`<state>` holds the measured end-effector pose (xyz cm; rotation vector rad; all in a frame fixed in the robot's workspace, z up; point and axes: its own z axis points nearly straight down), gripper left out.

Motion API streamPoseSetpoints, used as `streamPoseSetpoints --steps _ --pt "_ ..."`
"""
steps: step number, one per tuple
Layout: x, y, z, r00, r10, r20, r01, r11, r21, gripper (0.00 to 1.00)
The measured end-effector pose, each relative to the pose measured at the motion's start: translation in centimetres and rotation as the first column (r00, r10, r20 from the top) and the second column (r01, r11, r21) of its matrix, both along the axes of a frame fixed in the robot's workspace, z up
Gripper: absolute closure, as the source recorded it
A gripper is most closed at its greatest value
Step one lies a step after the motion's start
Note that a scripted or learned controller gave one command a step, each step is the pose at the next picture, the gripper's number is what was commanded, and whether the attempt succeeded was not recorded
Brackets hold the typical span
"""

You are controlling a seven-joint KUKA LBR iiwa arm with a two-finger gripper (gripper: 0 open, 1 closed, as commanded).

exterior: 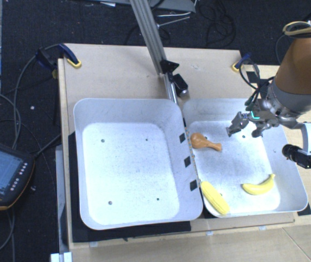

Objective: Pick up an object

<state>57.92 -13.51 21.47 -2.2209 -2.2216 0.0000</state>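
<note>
- The arm (303, 70) is cut off by the frame at 3 o'clock; only the orange band and grey wrist are seen.
- The tool (249, 127) is seen above the right bin (221, 111), toward its 1 o'clock corner; its two fingers are spread apart with nothing between them.
- A brown pear-like object (204, 142) is found at 9 o'clock from the tool, near but apart, by the bin's left wall.
- A banana (258, 185) is seen at 6 o'clock from the tool, well apart.
- A corn cob (215, 197) is found at 7 o'clock, against the bin's near left rim; its texture is hard to make out.
- The left bin (90, 113) sits beside it on the tabletop (117, 70).
</note>
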Motion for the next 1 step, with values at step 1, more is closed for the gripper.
streamPoseSetpoints --steps 1 --pt "0.0 0.0 0.0 1.0 0.0 0.0 0.0 1.0 0.0 0.0"
